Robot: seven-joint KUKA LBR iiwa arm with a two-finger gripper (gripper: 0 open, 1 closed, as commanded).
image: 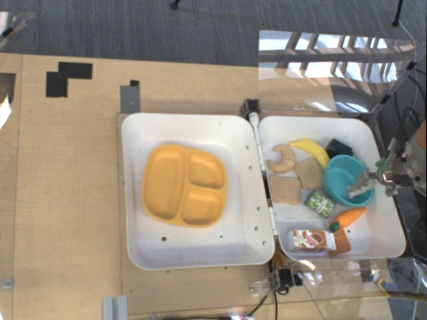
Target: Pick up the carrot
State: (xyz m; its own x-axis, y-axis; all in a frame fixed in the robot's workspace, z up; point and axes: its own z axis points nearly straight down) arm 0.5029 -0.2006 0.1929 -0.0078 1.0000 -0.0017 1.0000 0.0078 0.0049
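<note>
Camera view: carrot (349, 217) lies at five o'clock in the right bin (393, 242), just below the bowl (342, 179)
Gripper (365, 187): over bowl's rim, above carrot; likely approaching; finger spread: cannot tell

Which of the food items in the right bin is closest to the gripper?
The carrot, orange, lying just below the gripper, beside the teal bowl.

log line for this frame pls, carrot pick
phase: approach | gripper: over teal bowl, right bin | carrot: on bin floor below the bowl, not held | left bin: yellow tray
</note>
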